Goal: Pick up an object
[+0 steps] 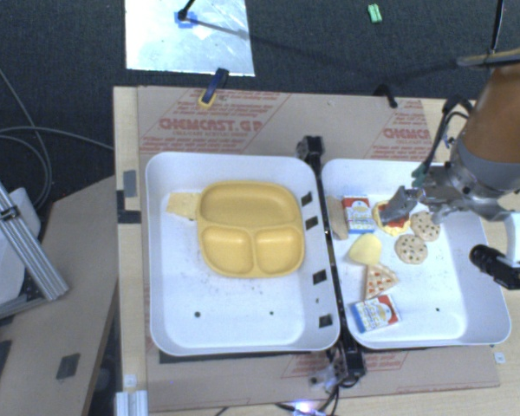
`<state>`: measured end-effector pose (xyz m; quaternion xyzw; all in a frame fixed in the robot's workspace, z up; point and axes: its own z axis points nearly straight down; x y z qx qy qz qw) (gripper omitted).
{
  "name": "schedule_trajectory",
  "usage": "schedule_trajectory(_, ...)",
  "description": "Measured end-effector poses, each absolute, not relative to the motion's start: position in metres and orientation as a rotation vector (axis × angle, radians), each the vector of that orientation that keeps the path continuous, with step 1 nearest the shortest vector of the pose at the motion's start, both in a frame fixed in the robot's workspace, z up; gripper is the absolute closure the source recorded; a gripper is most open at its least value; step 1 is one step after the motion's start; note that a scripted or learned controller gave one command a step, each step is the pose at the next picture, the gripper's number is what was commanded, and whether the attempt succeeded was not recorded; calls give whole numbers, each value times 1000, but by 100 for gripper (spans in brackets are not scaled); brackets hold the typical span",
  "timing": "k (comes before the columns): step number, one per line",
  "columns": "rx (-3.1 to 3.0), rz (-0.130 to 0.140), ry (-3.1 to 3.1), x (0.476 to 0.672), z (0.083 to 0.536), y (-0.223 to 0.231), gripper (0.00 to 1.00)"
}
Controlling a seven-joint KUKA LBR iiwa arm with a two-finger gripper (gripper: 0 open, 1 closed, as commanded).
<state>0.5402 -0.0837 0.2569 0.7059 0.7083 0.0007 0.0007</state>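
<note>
Right-hand shallow white bin (481,319): small toy food pieces scattered across the floor. Noted, from the divider outward: a small red-and-white printed carton (359,214), a pale yellow rounded wedge like a cheese piece (365,250), an orange-and-yellow flat piece (395,225) partly under the tool, two round tan biscuits with dark spots (418,237), a triangular pizza-slice piece (380,280), and a second red-and-blue printed carton (374,313) near the front wall.

Left-hand shallow white bin (169,319): a yellow moulded three-compartment plate (250,229), with a flat pale yellow square (183,204) touching its left edge.

Handling, as judged: all pieces likely light, stiff plastic, smooth and prone to slip or skid on the bin floor. Flat biscuits and pizza slice low-lying, little edge to pinch. Cartons the better candidates: parallel faces, best taken across the short sides. Nearest candidate the orange-and-yellow piece, to be taken across its narrow width.

Two-finger grey gripper (399,206): low over the right bin, directly above the orange-and-yellow piece, just beside the first carton. Finger spread not readable at this angle; contact with the piece likewise uncertain. Nothing visibly lifted.
</note>
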Motion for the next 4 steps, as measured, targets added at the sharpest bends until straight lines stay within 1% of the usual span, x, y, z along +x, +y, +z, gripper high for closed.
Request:
schedule_trajectory(1,2230,-14,2230,533,86,-93,0)
schedule_trajectory(2,2223,-2,2224,515,84,-89,0)
schedule_trajectory(3,2219,3,2221,518,95,-89,100)
schedule_trajectory(4,2202,15,2230,551,190,-8,100)
